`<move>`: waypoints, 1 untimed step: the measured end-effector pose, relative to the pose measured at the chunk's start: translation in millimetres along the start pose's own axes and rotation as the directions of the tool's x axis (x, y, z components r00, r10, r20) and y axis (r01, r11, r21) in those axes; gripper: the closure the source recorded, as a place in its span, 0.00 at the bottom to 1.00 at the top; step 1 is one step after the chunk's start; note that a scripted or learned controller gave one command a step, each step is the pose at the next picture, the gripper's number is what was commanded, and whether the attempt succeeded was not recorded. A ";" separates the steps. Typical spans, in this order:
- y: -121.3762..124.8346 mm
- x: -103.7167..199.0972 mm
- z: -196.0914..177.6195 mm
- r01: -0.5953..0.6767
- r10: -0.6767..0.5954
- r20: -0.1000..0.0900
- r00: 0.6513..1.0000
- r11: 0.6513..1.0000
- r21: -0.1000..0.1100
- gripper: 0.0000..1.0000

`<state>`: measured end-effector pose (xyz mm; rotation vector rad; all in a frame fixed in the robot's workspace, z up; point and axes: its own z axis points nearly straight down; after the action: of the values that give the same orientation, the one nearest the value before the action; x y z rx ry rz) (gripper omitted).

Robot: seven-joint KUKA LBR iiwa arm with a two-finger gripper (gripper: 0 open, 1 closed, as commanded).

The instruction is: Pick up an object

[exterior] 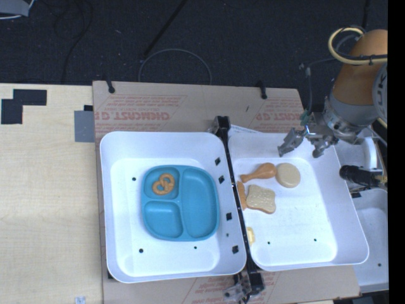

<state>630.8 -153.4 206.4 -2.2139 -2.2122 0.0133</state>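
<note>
Three pieces of toy food lie grouped in the right bin (pixel 354 233), and any of them would serve as our pick: a drumstick (pixel 258 173), a round cream piece (pixel 288 175) just right of it, and a bread slice (pixel 261 199) just below, all close together near the bin's left wall. We take the round piece as the likeliest target, since it lies nearest the gripper (pixel 305 142). It sits below and a little left of the gripper in the picture — toward the bin's middle — with bare white floor between them. The drumstick's long axis runs roughly left to right, its thick end toward the round piece. The gripper hangs over the bin's far edge with its two fingers spread apart and nothing between them; we judge it released. As we read it, the coming move turns on travel down the picture and slightly left, then descent. Further out, the left bin (pixel 120 170) holds a blue tray (pixel 190 201) with a pretzel (pixel 164 183) in one compartment.
</note>
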 end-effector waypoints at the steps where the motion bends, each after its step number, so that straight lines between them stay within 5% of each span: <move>1: 2.8 -0.3 -7.9 0.001 -0.001 0.002 1.000 1.000 -0.014 0.00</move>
<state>633.6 -153.7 214.3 -2.2204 -2.2219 0.0008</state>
